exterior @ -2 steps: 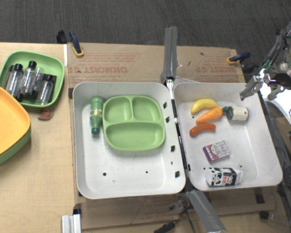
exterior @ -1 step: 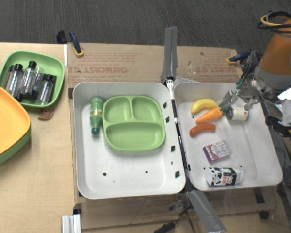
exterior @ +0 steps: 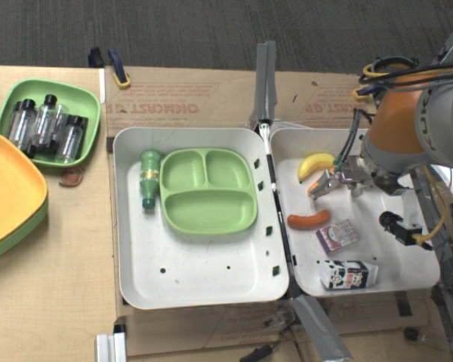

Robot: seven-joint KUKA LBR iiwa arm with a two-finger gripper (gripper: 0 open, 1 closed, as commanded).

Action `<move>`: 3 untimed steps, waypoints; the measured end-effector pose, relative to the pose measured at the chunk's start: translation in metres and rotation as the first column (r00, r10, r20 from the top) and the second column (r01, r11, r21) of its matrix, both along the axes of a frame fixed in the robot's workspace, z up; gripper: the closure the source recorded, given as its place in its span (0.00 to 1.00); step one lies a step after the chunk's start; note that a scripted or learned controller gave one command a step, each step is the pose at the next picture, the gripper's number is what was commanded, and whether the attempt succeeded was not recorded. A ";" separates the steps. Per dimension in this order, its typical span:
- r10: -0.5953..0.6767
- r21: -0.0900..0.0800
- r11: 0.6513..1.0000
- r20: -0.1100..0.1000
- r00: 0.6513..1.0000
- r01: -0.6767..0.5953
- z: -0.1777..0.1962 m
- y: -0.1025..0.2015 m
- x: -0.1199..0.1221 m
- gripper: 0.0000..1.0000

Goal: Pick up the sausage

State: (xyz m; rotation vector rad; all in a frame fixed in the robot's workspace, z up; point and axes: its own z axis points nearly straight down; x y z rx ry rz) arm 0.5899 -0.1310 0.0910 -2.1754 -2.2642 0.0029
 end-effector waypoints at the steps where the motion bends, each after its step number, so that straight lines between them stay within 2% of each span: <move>1: -0.099 0.000 0.995 0.000 0.995 0.099 0.000 0.022 -0.070 0.00; 2: -0.103 0.000 0.995 -0.001 0.995 0.103 0.009 0.021 -0.070 1.00; 3: -0.003 0.001 1.000 0.001 1.000 0.003 0.000 -0.066 -0.098 1.00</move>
